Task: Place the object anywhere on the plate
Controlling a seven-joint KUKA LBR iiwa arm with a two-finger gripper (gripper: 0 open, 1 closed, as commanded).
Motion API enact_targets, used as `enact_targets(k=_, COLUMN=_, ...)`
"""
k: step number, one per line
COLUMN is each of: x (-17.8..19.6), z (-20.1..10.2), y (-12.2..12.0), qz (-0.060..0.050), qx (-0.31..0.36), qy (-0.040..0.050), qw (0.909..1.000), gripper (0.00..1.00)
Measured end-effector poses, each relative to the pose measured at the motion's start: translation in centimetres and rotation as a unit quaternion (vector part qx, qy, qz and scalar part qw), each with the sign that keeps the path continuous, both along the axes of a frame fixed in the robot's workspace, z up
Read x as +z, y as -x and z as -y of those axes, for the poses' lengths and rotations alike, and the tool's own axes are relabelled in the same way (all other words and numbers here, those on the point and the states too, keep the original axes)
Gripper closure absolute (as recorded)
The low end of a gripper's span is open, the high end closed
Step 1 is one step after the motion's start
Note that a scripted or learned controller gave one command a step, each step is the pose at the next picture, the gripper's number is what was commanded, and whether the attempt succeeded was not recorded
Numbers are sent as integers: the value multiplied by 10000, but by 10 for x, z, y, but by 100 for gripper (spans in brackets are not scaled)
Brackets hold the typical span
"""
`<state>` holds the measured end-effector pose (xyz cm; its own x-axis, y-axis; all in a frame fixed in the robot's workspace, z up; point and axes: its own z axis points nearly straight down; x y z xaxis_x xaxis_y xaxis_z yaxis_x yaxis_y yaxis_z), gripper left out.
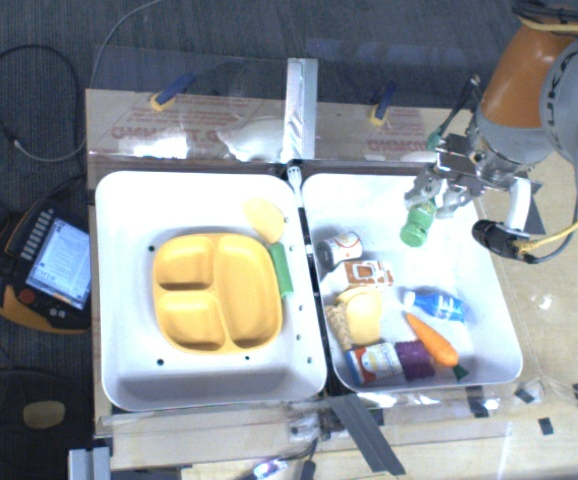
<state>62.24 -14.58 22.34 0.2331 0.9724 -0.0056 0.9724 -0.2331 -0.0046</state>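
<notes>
Fingers (431, 194) gripping green bottle (417, 224), over right bin (489, 298)

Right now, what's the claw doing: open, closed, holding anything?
Claw: closed on a green bottle, held above the right bin.

One fixed camera looks down at a slant (from above) on both bins (109, 298).
</notes>
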Motion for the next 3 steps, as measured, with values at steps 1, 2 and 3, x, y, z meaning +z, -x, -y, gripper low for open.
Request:
enact_targets(k=1, x=-16, z=2, y=1, qz=-2, qx=1127, qy=-20, qw=9936, gripper=100)
enact_targets(k=2, x=-9, z=1, y=1, qz=-18, qx=1133, qy=-31, qw=9936, gripper=100)
enact_targets(k=3, x=-9, z=1, y=1, qz=-18, qx=1132, qy=-29, qw=9936, gripper=0)
